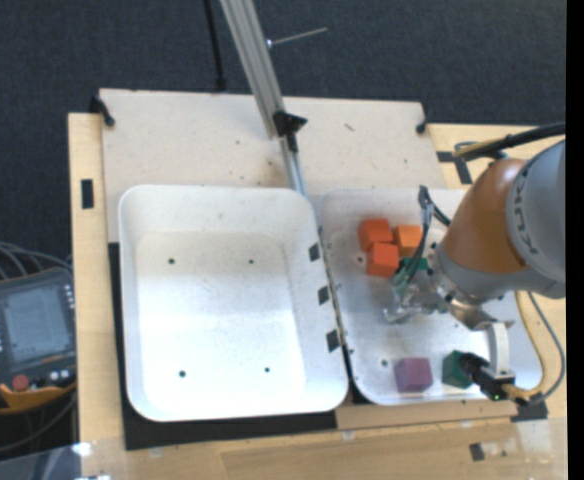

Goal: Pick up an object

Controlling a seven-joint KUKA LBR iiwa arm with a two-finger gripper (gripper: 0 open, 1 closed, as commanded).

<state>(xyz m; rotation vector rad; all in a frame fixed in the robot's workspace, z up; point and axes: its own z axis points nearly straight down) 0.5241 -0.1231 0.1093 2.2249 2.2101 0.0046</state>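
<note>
- Hovering over the right bin (372,383), the gripper (404,293) sits just below three orange blocks (377,234); whether it is apart or together, I cannot tell.
- Blocks are cube-like, with no clear long axis.
- One purple block (412,373) and one green object (460,368) lie near the front rim.
- Two bins; left bin (222,298).

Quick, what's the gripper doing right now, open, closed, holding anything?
Gripper: low in the right bin, just below the orange blocks; open or closed cannot be told, and nothing is visibly held.
</note>
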